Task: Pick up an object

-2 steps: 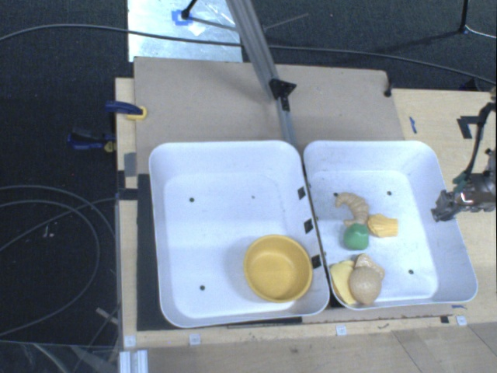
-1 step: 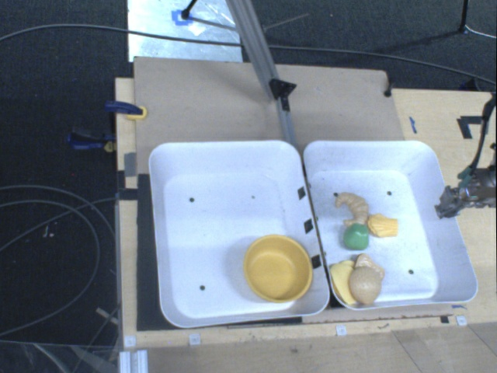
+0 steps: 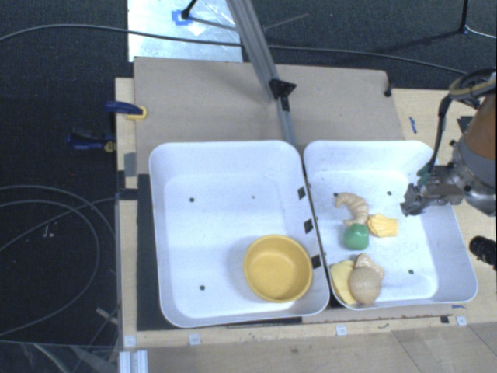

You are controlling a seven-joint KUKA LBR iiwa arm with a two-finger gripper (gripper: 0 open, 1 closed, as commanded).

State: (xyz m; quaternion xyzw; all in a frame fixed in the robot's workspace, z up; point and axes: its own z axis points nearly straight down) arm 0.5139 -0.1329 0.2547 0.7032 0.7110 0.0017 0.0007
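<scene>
**Tool over the right bin's far edge**

Tool (image 3: 413, 200) hangs at the right side of the right bin (image 3: 388, 155), near a pale yellow piece (image 3: 383, 225); we cannot tell how it is set. Beside that piece we see a green object (image 3: 356, 236), a tan curved one (image 3: 352, 204), and, perhaps, a beige lump (image 3: 364, 283). A yellow bowl (image 3: 277, 267) sits in the left bin (image 3: 210, 169).

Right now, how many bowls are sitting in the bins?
1: a yellow bowl in the left bin, near its front right corner. Nothing in the right bin looks like a bowl.
</scene>
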